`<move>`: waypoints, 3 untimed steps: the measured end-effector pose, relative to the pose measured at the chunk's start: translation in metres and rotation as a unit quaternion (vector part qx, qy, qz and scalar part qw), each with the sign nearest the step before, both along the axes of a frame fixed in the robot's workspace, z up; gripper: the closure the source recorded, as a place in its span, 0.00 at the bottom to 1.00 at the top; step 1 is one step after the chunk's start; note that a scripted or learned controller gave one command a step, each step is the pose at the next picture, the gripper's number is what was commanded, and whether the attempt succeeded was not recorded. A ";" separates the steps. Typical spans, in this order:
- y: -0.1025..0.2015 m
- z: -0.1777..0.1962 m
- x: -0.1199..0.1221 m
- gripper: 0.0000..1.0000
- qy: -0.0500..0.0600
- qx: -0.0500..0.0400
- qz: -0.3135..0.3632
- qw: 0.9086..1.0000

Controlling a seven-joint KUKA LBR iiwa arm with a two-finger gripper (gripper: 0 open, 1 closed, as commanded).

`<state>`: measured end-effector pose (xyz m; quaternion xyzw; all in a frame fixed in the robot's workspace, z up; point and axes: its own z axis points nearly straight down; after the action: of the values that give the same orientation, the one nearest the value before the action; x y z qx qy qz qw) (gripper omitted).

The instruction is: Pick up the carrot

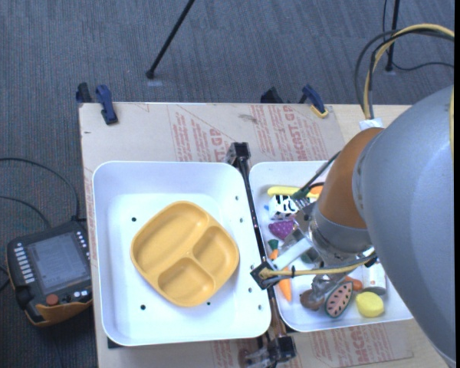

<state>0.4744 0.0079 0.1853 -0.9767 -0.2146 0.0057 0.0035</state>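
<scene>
We are seeing the jaws hanging low over the right bin (399,317), but we cannot tell how they are set or whether they are gripping anything. The carrot (285,288) is lying at that bin's near left, beside a watermelon slice (338,300) and a lemon (370,305). A yellow divided plate (185,253) is sitting in the left bin (115,205) on the desk (176,129).

Here's the bench (184,133), a board-topped surface printed with red lettering, blue clamps (106,103) biting its far edge. Sitting right on it, two shallow white bins side by side and touching: the left bin (111,244) near the middle, the right bin (291,324) partly under the arm.
</scene>
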 end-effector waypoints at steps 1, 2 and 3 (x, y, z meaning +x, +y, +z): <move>0.000 0.000 0.000 0.00 0.000 0.000 0.000 1.000; 0.000 0.000 0.000 0.00 0.000 0.000 0.000 1.000; 0.000 0.000 0.000 0.00 0.000 0.000 0.000 1.000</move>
<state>0.4744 0.0079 0.1853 -0.9767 -0.2146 0.0057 0.0035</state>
